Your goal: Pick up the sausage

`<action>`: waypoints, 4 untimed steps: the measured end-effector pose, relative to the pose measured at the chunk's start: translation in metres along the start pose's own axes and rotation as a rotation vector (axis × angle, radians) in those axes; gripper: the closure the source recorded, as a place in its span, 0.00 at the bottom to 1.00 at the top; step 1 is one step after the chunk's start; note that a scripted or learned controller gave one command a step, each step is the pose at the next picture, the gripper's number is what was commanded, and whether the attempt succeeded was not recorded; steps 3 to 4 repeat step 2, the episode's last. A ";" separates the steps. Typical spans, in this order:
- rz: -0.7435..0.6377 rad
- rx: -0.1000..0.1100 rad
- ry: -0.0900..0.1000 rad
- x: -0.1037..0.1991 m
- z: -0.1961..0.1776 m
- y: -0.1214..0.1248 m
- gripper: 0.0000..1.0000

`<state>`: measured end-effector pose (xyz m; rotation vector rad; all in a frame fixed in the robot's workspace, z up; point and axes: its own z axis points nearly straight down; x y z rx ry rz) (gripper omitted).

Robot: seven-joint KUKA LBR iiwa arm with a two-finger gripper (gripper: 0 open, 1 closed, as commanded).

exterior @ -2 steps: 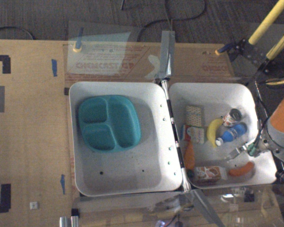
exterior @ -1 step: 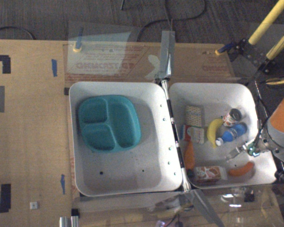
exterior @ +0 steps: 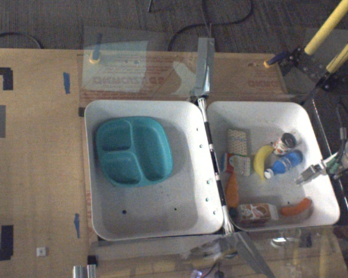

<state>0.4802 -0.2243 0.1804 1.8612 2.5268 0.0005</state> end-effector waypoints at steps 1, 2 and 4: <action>-0.058 -0.001 0.001 0.002 0.085 0.001 0.00; -0.062 -0.003 0.003 0.003 0.092 0.003 0.00; -0.062 -0.003 0.003 0.003 0.092 0.003 0.00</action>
